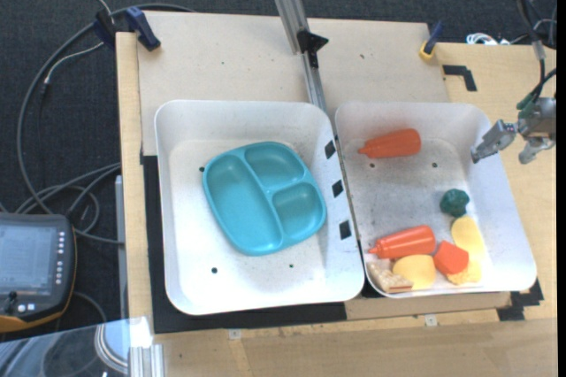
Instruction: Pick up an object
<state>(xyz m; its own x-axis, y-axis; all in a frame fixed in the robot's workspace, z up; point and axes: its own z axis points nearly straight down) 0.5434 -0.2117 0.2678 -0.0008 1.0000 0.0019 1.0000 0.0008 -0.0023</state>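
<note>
Claw [506, 145] at 3 o'clock over the right bin [495, 180] rim, fingers spread, gripping nothing. Nearest candidate: orange bottle [391, 144], bin's 11 o'clock. Risk: fingers clip the rim; 5 o'clock cluster [433, 258] invites slips.

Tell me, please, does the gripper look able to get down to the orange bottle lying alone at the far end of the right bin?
Probably yes. The gripper sits at the right bin's right edge, and the orange bottle lies by itself on bare bin floor, apart from the cluster of items at the near end, with nothing over it.
</note>
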